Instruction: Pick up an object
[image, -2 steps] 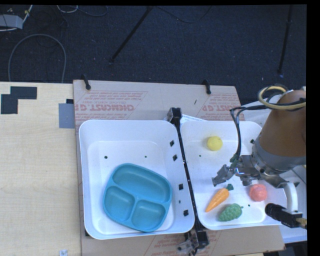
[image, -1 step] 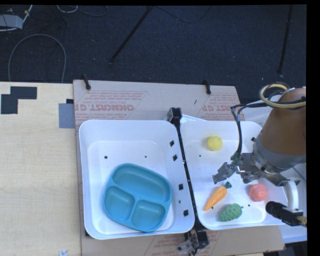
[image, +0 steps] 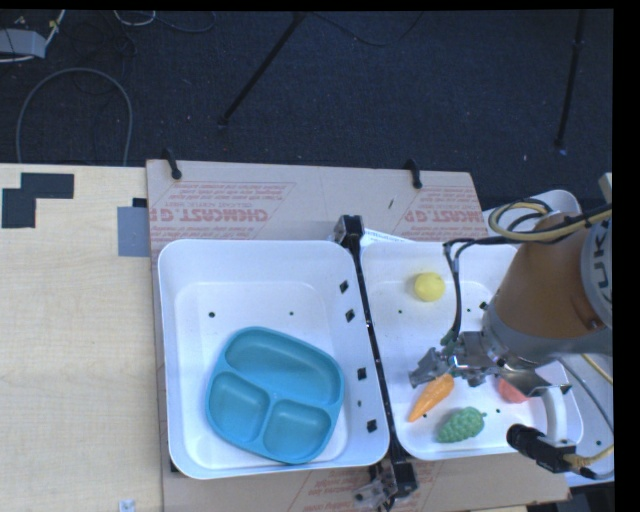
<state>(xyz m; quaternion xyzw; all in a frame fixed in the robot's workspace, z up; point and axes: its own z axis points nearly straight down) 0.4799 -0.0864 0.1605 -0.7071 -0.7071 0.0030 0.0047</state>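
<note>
A view from above showed two shallow white bins side by side on a pale wooden worktop (image: 70, 330), with brown cardboard beneath them. In the right bin (image: 400, 270) lay a small orange carrot (image: 430, 396), long and tapered, tilted with its thin tip pointing toward the lower left and its thick end toward the upper right. The end effector (image: 445, 365) sat right at the carrot's thick end, touching or nearly touching it; whether its fingers were spread or pressed together could not be told, because the metal parts blurred into one another. The grey arm with its orange band (image: 545, 290) came in from the right and covered much of the bin's right side.

Just below and right of the carrot lay a bumpy green object (image: 460, 425), close to the bin's near wall. A small red object (image: 512, 391) peeked out beside the arm. A yellow ball (image: 429, 287) rested apart from them, toward the far wall, with bare white floor around it.

The left bin (image: 190, 270) held a blue divided plate (image: 274, 394) with three compartments, lying toward its near side. A black divider (image: 362, 340) ran between the bins, just left of the carrot's tip.
</note>
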